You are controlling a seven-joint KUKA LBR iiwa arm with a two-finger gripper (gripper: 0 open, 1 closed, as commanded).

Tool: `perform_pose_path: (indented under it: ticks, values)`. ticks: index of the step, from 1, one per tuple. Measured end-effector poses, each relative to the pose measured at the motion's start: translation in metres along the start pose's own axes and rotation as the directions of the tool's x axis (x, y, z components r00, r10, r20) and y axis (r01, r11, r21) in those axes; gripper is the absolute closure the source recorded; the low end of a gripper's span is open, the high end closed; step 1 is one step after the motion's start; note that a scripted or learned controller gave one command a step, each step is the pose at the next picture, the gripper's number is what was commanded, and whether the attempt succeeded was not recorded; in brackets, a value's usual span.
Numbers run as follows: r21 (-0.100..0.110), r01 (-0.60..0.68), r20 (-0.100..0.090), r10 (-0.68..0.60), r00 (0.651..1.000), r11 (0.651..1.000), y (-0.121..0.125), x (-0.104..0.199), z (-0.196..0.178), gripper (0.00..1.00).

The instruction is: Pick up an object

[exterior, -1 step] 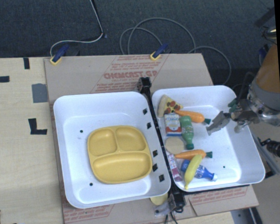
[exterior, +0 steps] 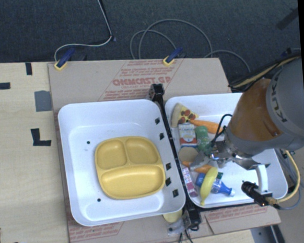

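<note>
My gripper (exterior: pixel 215 153) is low in the right bin (exterior: pixel 276 187), over a pile of small toys at the bin's left side. Right around it lie a green item (exterior: pixel 203 136), a tan round piece (exterior: pixel 187 155) and an orange piece (exterior: pixel 201 168). Just in front of it are a yellow banana (exterior: pixel 208 185) and a blue bottle (exterior: pixel 219 186). Farther back lie a pizza slice (exterior: pixel 182 112), a carrot (exterior: pixel 209 124) and a small labelled box (exterior: pixel 187 134). The arm's orange band (exterior: pixel 254 118) hides the middle of the bin. I see nothing clearly held.
The left bin (exterior: pixel 75 150) holds a yellow divided plate (exterior: pixel 129 166). A black divider (exterior: pixel 169 148) runs between the bins. Both sit on a cardboard sheet (exterior: pixel 133 78). Cables (exterior: pixel 171 33) loop behind the bins. A pink-and-white stick (exterior: pixel 188 180) lies by the divider.
</note>
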State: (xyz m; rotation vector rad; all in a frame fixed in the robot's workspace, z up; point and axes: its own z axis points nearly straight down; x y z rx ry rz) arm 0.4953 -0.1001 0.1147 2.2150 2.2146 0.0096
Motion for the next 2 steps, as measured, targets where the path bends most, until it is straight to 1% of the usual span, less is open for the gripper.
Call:
perform_pose_path:
  ticks: [1, 2]
  values:
    - [-0.001, -0.007, 0.012, 0.007, 1.000, 1.000, -0.010, -0.003, 0.028, 0.00]
    - [0.000, -0.005, 0.007, 0.005, 1.000, 1.000, -0.009, -0.001, 0.017, 1.00]
